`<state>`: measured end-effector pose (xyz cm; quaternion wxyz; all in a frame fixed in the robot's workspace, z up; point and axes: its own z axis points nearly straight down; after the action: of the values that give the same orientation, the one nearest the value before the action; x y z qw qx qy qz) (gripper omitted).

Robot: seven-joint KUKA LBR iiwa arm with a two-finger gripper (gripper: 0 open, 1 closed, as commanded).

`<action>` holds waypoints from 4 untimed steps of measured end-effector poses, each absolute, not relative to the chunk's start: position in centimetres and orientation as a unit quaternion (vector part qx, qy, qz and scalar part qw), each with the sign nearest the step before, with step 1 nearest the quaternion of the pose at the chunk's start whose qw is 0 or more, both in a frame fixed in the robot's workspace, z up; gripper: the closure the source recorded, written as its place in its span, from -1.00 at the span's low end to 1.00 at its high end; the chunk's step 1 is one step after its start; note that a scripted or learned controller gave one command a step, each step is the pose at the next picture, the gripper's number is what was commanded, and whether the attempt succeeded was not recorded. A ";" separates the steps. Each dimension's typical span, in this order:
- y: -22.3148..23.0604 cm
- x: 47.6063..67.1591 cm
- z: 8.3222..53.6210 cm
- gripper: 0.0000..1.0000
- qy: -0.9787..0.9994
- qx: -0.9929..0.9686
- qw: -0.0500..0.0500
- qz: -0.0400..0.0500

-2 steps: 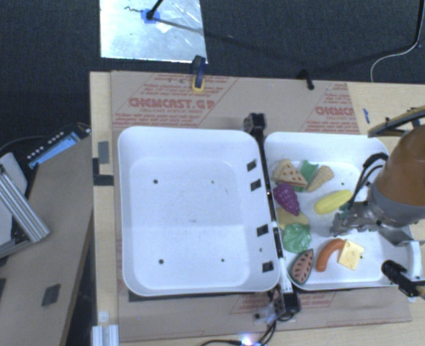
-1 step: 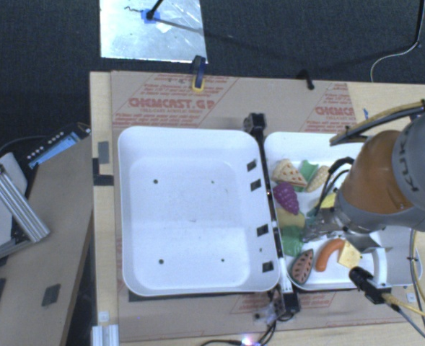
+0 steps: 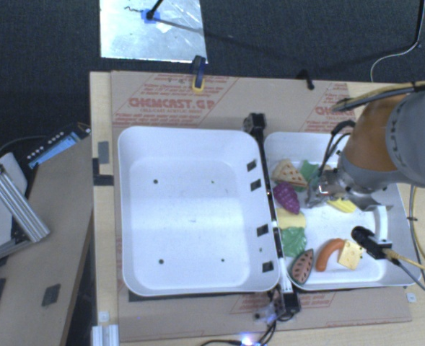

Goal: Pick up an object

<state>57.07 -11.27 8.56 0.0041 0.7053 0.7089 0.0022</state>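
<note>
I see my gripper [image 3: 320, 191] low in the right bin [image 3: 392, 280], hemmed in. Just left of the fingers sit a purple piece [image 3: 286, 197] and a yellow wedge [image 3: 288, 171]; a yellow piece [image 3: 342, 206] touches their right side. Further left, past the bins' black clips [image 3: 259, 186], the left bin [image 3: 190, 207] offers wide open floor.
</note>
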 end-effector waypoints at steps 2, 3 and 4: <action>-1.8 67.2 36.1 1.00 0.711 0.703 0.008 0.008; -2.9 62.3 53.0 1.00 0.709 0.705 0.008 0.008; -4.2 48.5 53.7 1.00 0.708 0.706 0.001 0.003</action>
<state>48.47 -4.17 53.75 0.0008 0.7064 0.7078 0.0026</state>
